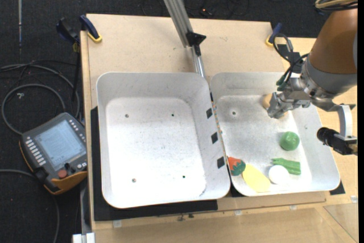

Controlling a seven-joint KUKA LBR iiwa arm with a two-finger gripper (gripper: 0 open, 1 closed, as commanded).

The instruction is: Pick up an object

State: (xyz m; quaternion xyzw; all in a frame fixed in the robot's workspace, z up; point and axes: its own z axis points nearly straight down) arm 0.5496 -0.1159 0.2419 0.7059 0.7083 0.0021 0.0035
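Note:
My gripper hangs low over the far part of the right bin, its tip pointing down at the bin floor. Just left of the tip a small tan object peeks out, partly hidden by the gripper. Nearer the front of that bin lie a green ball, a green elongated piece, a white round object, a yellow oval piece and a small red and green item. Whether the tan object sits between the fingers is hidden from this angle.
The left bin adjoins the right bin along a shared middle rim. A slanted metal pole crosses the bench from the back. A teach pendant rests on the floor at left. Blue and yellow clamps hold the bench corners.

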